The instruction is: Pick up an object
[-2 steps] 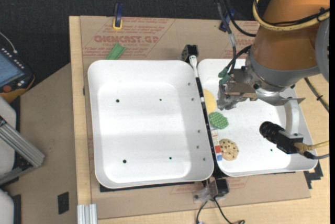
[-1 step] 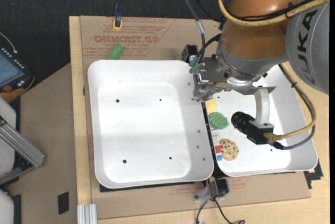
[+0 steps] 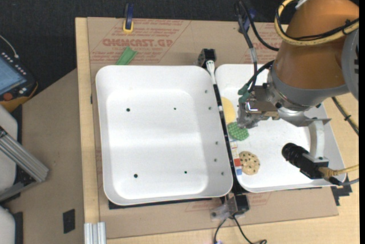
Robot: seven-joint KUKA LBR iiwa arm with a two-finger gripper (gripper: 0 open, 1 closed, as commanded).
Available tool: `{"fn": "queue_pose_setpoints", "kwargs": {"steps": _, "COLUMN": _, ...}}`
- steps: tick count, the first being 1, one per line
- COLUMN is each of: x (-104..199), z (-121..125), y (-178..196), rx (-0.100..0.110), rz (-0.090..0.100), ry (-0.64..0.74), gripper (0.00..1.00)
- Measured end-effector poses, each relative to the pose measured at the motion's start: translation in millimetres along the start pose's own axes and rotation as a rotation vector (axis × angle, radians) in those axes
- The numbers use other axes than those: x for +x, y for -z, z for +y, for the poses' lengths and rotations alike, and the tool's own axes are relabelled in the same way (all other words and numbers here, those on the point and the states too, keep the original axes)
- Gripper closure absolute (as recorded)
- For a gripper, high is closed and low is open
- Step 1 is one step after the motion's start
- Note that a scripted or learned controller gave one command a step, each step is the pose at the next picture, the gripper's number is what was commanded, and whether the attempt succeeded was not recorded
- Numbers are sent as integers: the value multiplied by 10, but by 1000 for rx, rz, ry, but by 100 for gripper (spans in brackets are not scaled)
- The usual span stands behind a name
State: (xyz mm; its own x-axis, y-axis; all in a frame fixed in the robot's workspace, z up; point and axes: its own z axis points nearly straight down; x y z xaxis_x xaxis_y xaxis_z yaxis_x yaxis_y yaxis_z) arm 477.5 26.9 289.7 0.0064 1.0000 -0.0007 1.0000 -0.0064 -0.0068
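Observation:
My gripper (image 3: 246,121) hangs low over the left part of the right bin (image 3: 285,177), under the orange-banded wrist. Just beneath its tip lies a green round object (image 3: 239,133). A pale yellow object (image 3: 228,109) rests against the bin's left wall, just left of the gripper. A tan cookie with dark spots (image 3: 249,162) lies near the bin's front left corner, with a small red and white item (image 3: 237,165) beside it. The wrist hides the back of the right bin.
The left bin (image 3: 114,123) is a wide white tray with small dark holes. A green strip (image 3: 126,56) and a blue and yellow clamp (image 3: 129,19) sit on the cardboard board behind it. Clamps hold the bins at back and front.

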Motion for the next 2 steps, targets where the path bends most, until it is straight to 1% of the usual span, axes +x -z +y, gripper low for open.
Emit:
{"fn": "queue_pose_setpoints", "kwargs": {"steps": 1, "x": -567, "z": 9, "y": -887, "rx": 3, "rz": -1, "ry": -1, "gripper": 100}}
{"fn": "queue_pose_setpoints", "kwargs": {"steps": 2, "x": 75, "z": 348, "y": -410, "rx": -13, "rz": 2, "ry": 13, "gripper": 100}}
